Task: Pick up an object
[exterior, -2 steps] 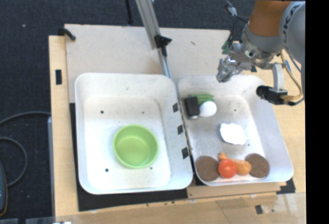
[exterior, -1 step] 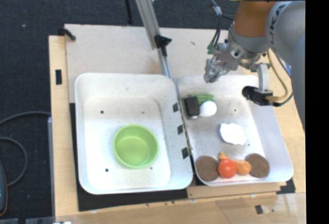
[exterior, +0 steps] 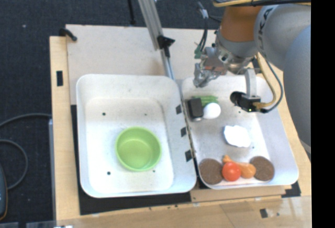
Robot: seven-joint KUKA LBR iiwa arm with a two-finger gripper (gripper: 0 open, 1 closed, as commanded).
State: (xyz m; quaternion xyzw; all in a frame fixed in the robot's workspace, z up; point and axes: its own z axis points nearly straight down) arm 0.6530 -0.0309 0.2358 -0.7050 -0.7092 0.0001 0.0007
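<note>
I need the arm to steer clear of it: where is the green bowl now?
The green bowl sits in the left bin, toward its near edge. It is across the divider from the brown disc and the red ball.

Bright, even overhead light, soft faint shadows, mild glare on the white bins (exterior: 89, 117), slightly grainy focus

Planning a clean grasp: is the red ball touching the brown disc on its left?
Touching. The camera view shows the red ball pressed against the brown disc, its edge overlapping the disc's with no bin floor between them.
</note>
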